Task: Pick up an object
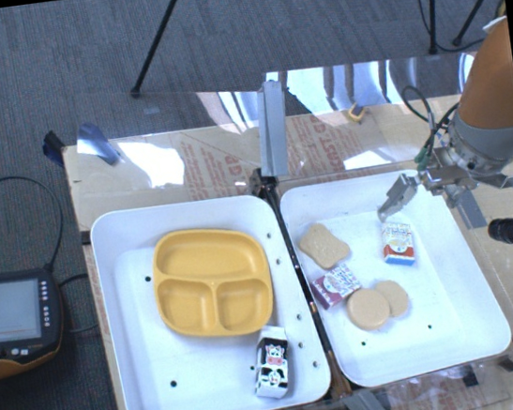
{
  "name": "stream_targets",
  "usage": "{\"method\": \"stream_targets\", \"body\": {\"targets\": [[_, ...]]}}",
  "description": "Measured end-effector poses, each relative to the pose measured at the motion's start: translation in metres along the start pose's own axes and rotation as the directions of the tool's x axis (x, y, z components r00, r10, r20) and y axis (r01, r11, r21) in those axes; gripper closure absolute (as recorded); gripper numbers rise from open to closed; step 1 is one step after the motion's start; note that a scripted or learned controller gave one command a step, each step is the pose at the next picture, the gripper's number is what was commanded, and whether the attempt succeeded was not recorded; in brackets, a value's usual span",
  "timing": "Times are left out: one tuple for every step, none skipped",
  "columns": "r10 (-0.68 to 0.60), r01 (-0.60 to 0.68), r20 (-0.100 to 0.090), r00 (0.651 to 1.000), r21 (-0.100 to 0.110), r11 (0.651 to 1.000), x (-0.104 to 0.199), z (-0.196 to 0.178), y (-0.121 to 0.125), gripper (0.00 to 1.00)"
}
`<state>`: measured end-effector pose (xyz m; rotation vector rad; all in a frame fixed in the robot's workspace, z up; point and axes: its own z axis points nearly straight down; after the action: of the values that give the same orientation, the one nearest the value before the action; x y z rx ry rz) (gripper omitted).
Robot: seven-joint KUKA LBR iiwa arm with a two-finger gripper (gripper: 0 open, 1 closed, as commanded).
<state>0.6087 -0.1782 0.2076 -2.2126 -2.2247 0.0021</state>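
Arm slants in from the right; pincer (pixel 432 198) spread wide, empty, over the red-and-white carton (pixel 398 243).

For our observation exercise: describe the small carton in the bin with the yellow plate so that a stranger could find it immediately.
Start at the left white bin, the one holding the yellow divided plate. Go from the plate toward the bin's near right corner, where a small milk carton lies. Its black-and-white cow print sets it apart from the plain yellow plate.
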Motion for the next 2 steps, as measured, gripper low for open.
{"method": "stream_targets", "body": {"targets": [[-0.129,0.129,-0.007,0.992,0.005,0.992,-0.019,0.113,0.015,0.00],[-0.130,0.130,-0.003,0.991,0.001,0.991,-0.020,0.100,0.017,1.00]]}}
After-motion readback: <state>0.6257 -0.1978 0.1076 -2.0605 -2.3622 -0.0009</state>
